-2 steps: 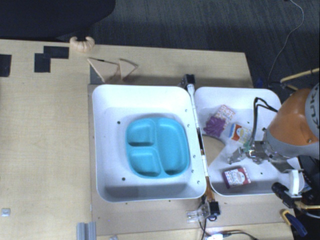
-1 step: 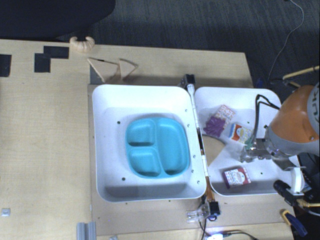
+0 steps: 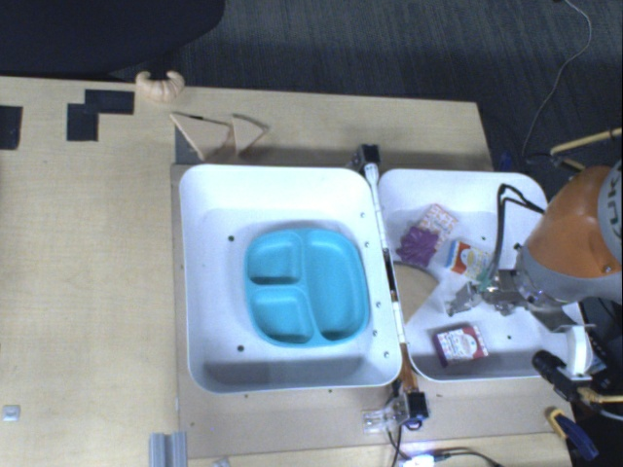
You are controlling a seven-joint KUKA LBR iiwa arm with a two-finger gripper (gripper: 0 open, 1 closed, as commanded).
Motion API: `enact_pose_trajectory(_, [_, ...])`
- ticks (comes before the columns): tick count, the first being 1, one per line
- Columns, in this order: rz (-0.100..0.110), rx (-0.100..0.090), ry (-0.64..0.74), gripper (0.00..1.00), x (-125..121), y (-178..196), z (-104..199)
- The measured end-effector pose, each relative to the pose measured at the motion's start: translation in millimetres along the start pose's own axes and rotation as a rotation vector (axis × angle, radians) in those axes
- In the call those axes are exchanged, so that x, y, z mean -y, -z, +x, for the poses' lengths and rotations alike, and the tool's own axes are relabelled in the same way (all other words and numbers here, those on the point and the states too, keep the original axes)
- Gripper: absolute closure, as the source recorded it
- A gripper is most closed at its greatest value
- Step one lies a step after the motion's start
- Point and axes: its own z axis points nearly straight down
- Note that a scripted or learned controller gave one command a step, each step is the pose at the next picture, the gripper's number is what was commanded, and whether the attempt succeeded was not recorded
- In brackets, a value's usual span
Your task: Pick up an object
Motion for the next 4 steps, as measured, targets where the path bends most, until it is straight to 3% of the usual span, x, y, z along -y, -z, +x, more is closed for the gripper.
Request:
enact_pose_trajectory(1, [-0.004, 0.0, 0.002, 1.0, -2, 11, 0])
enact_pose_trajectory(2, [-0.003, 0.0, 0.002, 0.0, -2, 10, 1])
enact_pose_trajectory(3, [0.007, 0.002, -0.002, 0.0, 3, -11, 51])
enact_pose_trajectory(4, [0.001, 0.0, 0.002, 1.0, 0, 0, 52])
